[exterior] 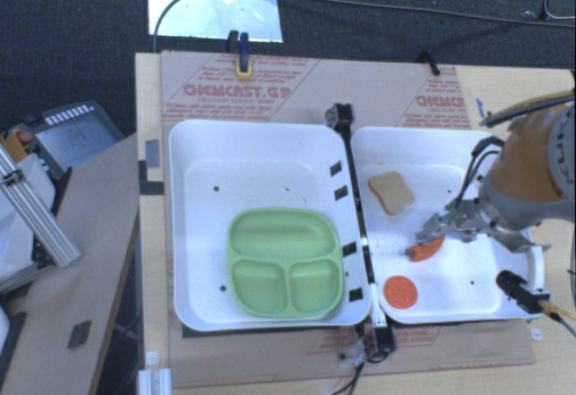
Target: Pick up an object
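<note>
Gripper (430, 231) over orange piece (427, 248); tan slice (391, 192), orange disc (400, 291) near.

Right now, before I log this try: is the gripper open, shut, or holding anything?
Gripper: down in the right white bin, right at the small orange-red curved piece; open or shut cannot be told, and no hold is visible.

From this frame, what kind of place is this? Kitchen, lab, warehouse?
Most likely a robotics lab bench: two white bins clamped to a labelled board, toy food for grasp trials, and loose cables on dark carpet.
</note>
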Motion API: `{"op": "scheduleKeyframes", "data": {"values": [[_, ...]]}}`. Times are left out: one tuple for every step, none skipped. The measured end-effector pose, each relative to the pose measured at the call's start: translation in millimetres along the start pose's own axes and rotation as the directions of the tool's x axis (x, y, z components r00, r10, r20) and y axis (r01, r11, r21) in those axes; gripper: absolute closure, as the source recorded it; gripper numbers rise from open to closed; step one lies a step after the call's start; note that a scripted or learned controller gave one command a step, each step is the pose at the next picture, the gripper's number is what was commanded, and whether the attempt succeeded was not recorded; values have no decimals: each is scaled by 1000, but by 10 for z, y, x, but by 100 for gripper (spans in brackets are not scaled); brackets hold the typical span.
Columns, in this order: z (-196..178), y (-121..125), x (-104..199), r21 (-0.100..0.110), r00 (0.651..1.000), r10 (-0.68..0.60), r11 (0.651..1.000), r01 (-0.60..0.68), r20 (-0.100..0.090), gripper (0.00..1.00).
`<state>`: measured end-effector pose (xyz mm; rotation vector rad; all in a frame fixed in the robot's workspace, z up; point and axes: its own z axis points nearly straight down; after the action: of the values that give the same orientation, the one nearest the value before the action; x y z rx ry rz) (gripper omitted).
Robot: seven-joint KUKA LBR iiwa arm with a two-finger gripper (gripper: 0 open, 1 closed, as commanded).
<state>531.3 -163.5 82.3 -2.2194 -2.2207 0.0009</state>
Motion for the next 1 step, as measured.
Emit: {"op": "scheduleKeyframes", "data": {"values": [[-128,14,-6,-5,1000,0,1000,0,2,100]]}}
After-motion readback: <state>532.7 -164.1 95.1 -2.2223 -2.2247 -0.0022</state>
